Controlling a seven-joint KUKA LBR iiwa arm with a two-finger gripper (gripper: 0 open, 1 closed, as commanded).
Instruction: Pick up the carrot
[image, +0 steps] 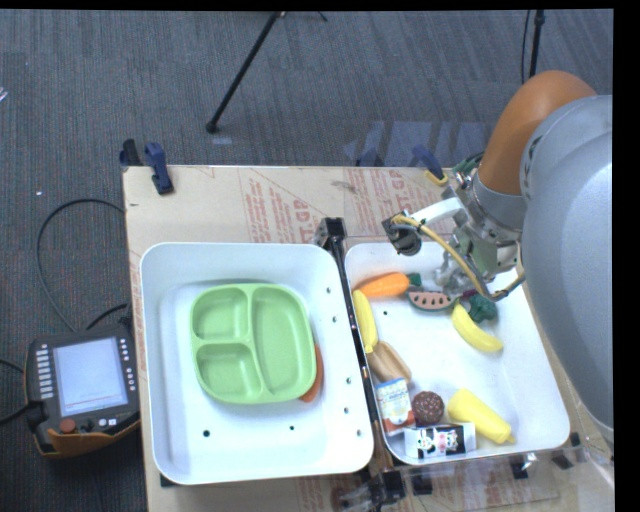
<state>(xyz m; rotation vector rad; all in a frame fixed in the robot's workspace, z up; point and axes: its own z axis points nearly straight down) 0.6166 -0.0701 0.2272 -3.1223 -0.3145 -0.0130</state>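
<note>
The orange carrot (384, 286) with a green tip lies at the far left corner of the right bin (530, 375), pointing toward the divider. My gripper (467, 284) hangs over the far part of that bin, to the right of the carrot and a short way apart from it. It is just above a watermelon slice (437, 299) and the top end of a banana (476, 330). Nothing shows as held.
The right bin also holds a yellow piece (365, 320) by the divider, a bun (388, 359), a small bottle (393, 401), a brown cookie (428, 405), a yellow item (480, 417) and a small carton (440, 440). A green divided plate (252, 342) sits in the left bin (180, 420).
</note>
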